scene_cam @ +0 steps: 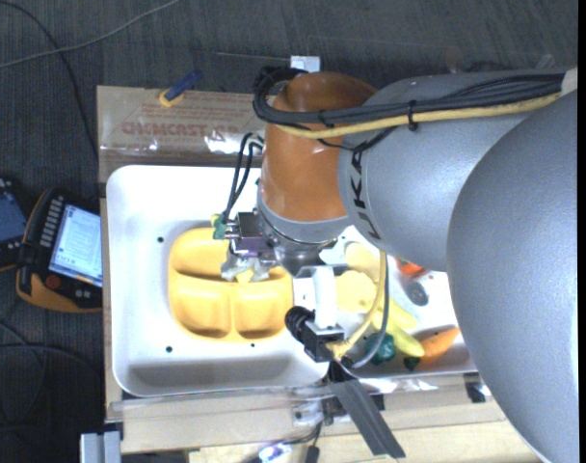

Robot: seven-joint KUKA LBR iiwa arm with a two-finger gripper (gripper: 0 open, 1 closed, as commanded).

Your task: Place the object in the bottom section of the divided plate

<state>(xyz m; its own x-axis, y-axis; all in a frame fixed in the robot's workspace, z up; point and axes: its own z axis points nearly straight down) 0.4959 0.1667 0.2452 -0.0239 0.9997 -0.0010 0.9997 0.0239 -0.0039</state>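
Hovering over the yellow plate [226,292] in the left bin [139,258]; gripper [243,258] state impossible to tell. Best lowered squarely above the bottom section before release.

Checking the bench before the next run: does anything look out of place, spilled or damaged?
Nothing looks spilled or broken. The yellow divided plate lies flat in the left white bin, with the arm's wrist over its right side. Small coloured objects crowd the right bin, largely hidden behind the arm.
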